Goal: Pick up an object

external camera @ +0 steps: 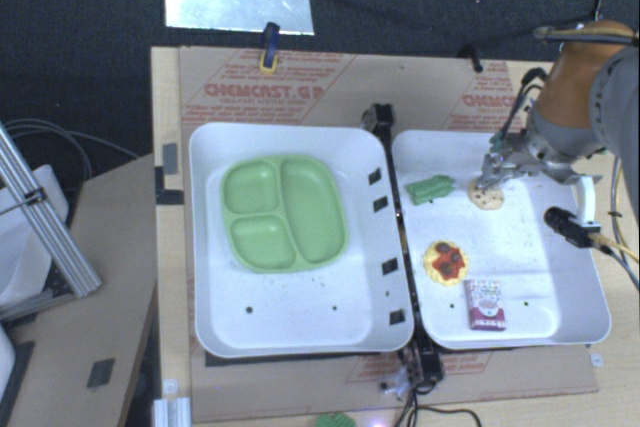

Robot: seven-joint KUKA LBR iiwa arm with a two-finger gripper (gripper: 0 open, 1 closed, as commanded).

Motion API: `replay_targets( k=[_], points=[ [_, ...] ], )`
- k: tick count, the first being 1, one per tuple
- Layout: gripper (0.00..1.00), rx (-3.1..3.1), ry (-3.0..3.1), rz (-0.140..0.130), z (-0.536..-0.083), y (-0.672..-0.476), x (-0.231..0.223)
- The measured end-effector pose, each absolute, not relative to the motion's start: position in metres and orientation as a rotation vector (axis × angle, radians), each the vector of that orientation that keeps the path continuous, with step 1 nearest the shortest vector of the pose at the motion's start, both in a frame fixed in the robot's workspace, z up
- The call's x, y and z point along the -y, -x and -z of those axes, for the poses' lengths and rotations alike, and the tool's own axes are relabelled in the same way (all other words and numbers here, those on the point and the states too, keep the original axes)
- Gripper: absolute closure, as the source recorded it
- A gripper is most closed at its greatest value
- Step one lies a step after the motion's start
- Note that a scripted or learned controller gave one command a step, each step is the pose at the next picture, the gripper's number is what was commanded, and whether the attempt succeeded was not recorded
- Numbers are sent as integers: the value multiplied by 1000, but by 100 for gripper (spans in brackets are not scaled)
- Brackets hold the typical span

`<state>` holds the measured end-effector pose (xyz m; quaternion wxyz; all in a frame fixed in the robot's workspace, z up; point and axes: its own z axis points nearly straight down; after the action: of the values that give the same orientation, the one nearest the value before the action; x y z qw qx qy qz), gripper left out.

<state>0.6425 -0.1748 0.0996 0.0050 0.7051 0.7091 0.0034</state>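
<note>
gripper (489, 183) hovered over cracker (487, 199), right bin (580, 315) 12 o'clock | finger state: could not tell | risk: flat cracker might slip the fingers, or green piece (429, 188) at 9 o'clock get nudged

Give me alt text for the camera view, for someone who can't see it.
The tool is down over a round cracker in the right bin, beside a green piece. A small pizza and red packet lie nearer the front. The left bin holds a green divided plate.
</note>
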Motion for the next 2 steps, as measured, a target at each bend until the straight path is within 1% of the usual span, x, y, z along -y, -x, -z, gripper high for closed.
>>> replay_targets(
  k=[1,2],
  points=[
    [0,-2222,-2209,-9,-99,-642,175],
    [0,-2226,-2208,-10,-177,-641,133]
  ],
)
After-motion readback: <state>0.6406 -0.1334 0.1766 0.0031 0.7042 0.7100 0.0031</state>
